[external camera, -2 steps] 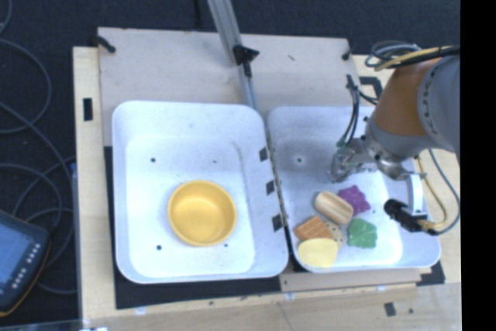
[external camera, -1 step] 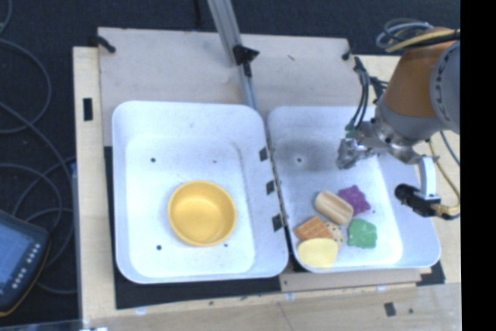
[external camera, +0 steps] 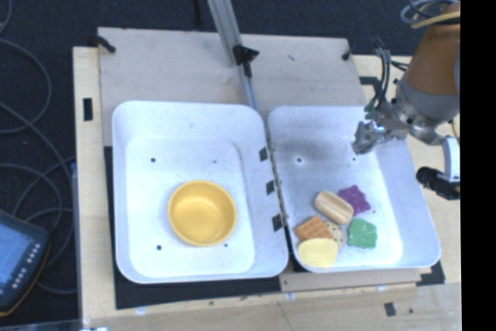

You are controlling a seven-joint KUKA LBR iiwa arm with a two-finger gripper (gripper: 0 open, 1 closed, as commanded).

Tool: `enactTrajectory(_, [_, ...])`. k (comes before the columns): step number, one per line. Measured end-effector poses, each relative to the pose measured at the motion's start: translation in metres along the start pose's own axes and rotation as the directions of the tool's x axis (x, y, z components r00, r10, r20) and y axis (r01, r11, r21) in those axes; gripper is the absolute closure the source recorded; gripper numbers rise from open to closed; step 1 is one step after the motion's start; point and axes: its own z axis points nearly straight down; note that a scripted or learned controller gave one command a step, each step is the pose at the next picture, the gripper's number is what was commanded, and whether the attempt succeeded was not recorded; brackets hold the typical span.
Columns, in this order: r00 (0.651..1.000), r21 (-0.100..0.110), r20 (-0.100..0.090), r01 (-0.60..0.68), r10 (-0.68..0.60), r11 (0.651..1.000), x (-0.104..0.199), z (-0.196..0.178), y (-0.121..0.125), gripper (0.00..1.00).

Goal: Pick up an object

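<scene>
A yellow bowl (external camera: 202,212) sits in the left bin (external camera: 139,128). In the near part of the right bin (external camera: 310,136) lie a tan bread-like piece (external camera: 334,206), a purple piece (external camera: 356,198), a green piece (external camera: 362,233), an orange waffle-like piece (external camera: 313,229) and a pale yellow piece (external camera: 318,252), packed close together. My gripper (external camera: 364,139) hangs over the far right part of the right bin, well behind these pieces. Nothing shows between its fingers.
A slanted metal rail (external camera: 221,4) runs down to the bins' far edge between them. Cables lie on the dark floor at left, and a screen corner (external camera: 19,256) shows at lower left. Clips (external camera: 273,186) sit along the bins' shared wall.
</scene>
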Motion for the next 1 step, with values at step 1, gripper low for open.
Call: enactTrajectory(1, [1.0, 0.0, -0.001, 0.0, 0.0, 1.0, -0.0011, -0.0546, 0.0021, 1.0])
